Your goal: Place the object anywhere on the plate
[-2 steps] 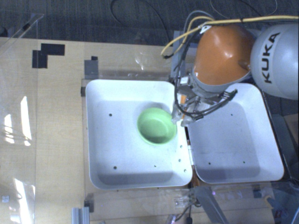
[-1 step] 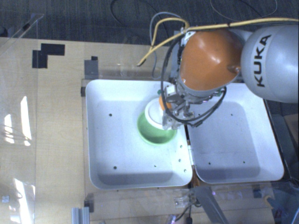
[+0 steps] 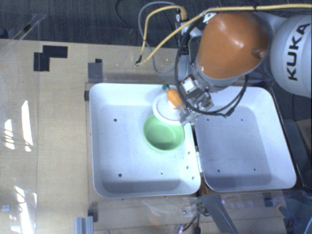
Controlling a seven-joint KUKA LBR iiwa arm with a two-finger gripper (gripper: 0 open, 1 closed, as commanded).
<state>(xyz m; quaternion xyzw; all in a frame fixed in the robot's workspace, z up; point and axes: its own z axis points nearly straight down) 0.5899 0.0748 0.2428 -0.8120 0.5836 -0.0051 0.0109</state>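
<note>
Table (image 3: 58, 145): pale wood, carrying two shallow white bins side by side; black angular marks are seen on its far left part.
Arm (image 3: 234, 38): grey with an orange band, reached in from the right and hung over the far edge of the gap between the bins.
Left bin (image 3: 117, 174): the task's things are all gathered in its far right part.
Right bin (image 3: 243, 165): only small dark specks are seen on its floor.
Green bowl (image 3: 164, 133): set just near of the plate and seemingly overlapping its near edge.
Plate (image 3: 163, 108): small and white, partly covered by the claw on its right side.
Claw (image 3: 191, 104): placed at the plate's right edge; whether it is spread or closed cannot be told, as the tip is masked by the wrist and cables.
Object (image 3: 172, 97): orange, carrot-like, with a green end pointing far-left; it is seen over the far right part of the plate, just beside the claw. Whether it is gripped or already resting cannot be judged.
Risk, release: the object sits close to the plate's rim, so it could roll or tip off into the bin if it is let go at a slant.
Risk, retreat: the plate could be nudged or dragged by the claw on withdrawal, since the two appear very close.
Risk, bowl: the plate could be tilted by the bowl at its near edge if either is pushed.
Risk, cables: the loose yellow and black cables (image 3: 161, 28) could be snagged.
Writing: "KUKA" is read in dark letters on the grey arm housing (image 3: 292, 57) at far right; no other labels can be read.
</note>
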